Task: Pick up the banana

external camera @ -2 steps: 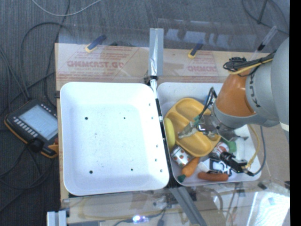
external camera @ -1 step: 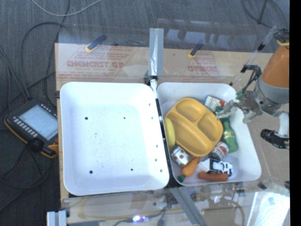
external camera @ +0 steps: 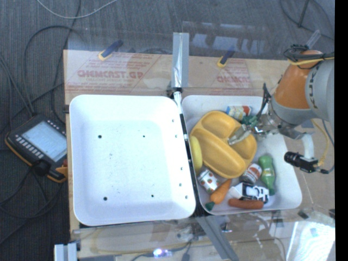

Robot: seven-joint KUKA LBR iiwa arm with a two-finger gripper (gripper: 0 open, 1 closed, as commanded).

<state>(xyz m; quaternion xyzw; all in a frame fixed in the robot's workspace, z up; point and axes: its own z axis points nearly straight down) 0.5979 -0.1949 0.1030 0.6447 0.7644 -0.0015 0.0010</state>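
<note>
My jaws (external camera: 239,137) hang over the big yellow pepper (external camera: 223,143); grip state unclear; banana (external camera: 196,152) wedged against the bin wall (external camera: 187,145).

floor: dark grey carpet (external camera: 136,15) | black cables (external camera: 32,48) | wooden bench (external camera: 109,72)

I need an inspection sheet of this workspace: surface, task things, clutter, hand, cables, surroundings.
Surface: bench bearing left bin and right bin.
Task things: banana at right bin's left wall, beside the yellow pepper.
Clutter: carrot, green bottle, small can, red item.
Hand: hand over the pepper; nothing seen held.
Cables: cables on floor.
Surroundings: pendant at left.
</note>
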